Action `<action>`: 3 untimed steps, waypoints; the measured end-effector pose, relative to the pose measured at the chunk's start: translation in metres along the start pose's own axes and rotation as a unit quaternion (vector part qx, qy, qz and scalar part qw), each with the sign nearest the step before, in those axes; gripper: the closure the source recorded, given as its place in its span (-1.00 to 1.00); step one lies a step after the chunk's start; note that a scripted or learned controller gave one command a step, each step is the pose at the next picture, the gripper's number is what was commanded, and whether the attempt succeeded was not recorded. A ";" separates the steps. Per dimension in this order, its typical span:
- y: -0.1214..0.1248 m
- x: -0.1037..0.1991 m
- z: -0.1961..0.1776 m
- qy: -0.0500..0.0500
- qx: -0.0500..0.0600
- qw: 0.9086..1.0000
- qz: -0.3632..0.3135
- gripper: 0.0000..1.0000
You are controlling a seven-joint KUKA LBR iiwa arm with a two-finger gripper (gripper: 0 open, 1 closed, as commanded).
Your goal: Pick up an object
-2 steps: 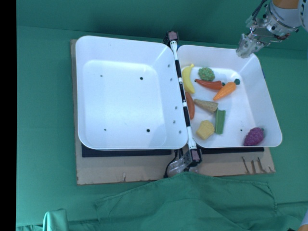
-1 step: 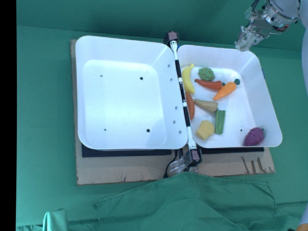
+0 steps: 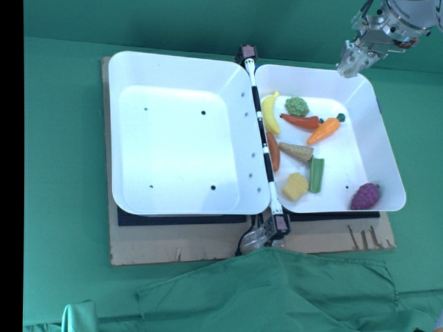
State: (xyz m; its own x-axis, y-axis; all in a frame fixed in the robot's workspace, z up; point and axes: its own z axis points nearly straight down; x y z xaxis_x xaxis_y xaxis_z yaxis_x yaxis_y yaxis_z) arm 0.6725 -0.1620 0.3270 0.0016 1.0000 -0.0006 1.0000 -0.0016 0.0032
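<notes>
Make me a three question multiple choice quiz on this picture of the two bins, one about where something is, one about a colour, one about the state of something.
1. Where does the purple grape bunch lie?
A. near right corner of the right bin
B. middle of the left bin
C. on the green cloth

2. What colour is the banana?
A. red
B. yellow
C. blue

3. Where is the gripper?
A. pressed on the corn
B. inside the left bin
C. above the right bin's far rim, touching no toy

Answers:
1 A, the grapes sit alone in that corner.
2 B, it is the yellow curved piece by the divider.
3 C, it hangs over the rim, apart from the toys.
</notes>
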 end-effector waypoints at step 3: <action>-0.053 -0.021 0.100 0.000 0.005 1.000 0.001 -1.00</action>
State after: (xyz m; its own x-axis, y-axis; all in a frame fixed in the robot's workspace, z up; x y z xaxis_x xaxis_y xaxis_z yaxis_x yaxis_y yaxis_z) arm 0.6195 -0.1826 0.2267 0.0037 1.0000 -0.0001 1.0000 -0.0037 -0.0071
